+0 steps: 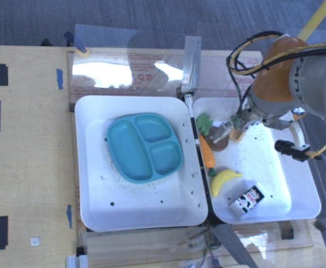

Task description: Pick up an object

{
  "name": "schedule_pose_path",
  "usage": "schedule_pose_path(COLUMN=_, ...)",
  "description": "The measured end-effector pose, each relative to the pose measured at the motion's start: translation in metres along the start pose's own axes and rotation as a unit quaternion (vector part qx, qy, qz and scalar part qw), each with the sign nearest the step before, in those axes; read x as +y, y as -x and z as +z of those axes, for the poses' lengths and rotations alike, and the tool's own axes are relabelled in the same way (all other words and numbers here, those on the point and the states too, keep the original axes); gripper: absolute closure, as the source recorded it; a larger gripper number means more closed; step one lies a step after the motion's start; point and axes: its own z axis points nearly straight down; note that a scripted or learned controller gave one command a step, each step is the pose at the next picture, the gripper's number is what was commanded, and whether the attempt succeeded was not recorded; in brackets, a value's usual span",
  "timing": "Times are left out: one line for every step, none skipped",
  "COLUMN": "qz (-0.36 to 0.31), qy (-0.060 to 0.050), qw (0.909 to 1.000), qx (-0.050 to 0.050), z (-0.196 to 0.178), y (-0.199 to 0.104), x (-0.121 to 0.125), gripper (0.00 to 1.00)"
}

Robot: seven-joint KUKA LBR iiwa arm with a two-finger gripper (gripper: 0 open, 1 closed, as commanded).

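Observation:
My gripper hangs low over the far left part of the right bin, below the orange band of the arm. Right beside it lie a green broccoli-like toy and a brown rounded piece. An orange carrot lies along the bin's left wall. Nearer the front, a yellow banana sits next to a small black-and-white box. The gripper's body hides its tips.
The left bin holds a blue divided plate. A metal divider stands between the bins at the back. Cables loop around the wrist. The wooden bench stretches to the left.

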Motion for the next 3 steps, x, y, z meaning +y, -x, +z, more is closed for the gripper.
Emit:
schedule_pose_path(qz=-0.032, qy=-0.004, qw=0.9995, qx=0.004, z=0.001, y=0.02, x=0.005, gripper=0.0)
schedule_pose_path(qz=-0.032, qy=-0.004, qw=0.9995, qx=0.004, z=0.001, y=0.02, x=0.005, gripper=0.0)
schedule_pose_path(qz=-0.149, qy=-0.015, qw=0.9886, qx=0.009, z=0.004, y=0.032, x=0.022, gripper=0.0)
